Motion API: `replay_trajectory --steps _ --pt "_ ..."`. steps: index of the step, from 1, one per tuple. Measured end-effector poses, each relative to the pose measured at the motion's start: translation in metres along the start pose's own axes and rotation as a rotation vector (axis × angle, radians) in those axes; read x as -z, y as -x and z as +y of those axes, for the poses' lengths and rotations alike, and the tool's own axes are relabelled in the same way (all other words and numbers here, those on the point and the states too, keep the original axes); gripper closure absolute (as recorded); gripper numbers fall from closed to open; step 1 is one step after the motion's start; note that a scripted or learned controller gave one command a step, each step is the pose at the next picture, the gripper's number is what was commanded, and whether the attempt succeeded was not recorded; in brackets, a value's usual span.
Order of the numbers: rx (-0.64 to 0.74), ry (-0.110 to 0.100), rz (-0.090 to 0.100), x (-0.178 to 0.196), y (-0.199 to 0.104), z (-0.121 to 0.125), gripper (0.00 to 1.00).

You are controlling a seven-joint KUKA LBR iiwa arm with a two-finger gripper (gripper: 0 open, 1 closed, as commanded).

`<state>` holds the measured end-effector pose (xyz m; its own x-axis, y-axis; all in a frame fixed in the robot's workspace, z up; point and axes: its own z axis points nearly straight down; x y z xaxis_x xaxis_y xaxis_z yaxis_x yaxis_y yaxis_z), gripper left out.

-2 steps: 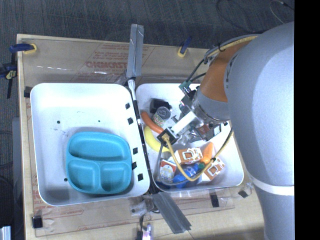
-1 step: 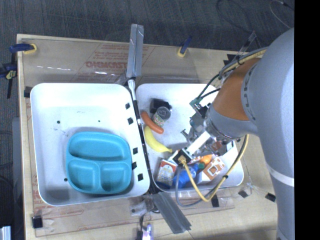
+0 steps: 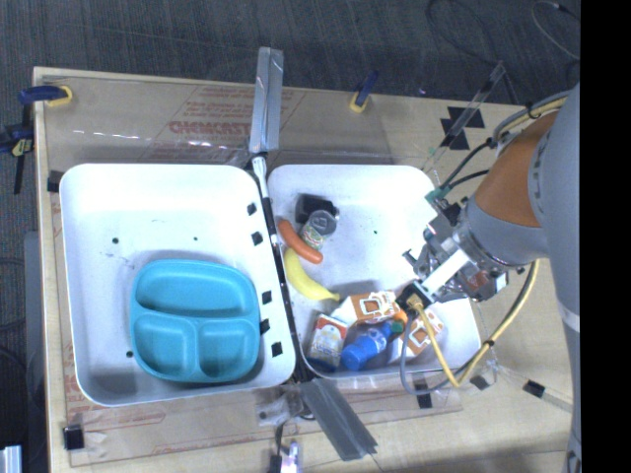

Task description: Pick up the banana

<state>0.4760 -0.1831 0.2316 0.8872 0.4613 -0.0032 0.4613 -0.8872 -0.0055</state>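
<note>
Banana (image 3: 306, 282) hugs the right bin's left wall, carrot (image 3: 299, 241) touching. Your tool (image 3: 426, 262), state can't tell, could clip the wall or grab the carrot.

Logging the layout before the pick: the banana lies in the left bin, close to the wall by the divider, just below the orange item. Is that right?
Not quite. The banana lies in the right bin, not the left. The camera view shows it close to that bin's wall by the divider, just below the orange item.
</note>
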Motion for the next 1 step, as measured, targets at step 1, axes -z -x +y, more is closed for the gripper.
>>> replay_trajectory --steps 1 --pt "-0.258 -0.001 -0.001 -0.0039 -0.0307 0.0062 1.0"
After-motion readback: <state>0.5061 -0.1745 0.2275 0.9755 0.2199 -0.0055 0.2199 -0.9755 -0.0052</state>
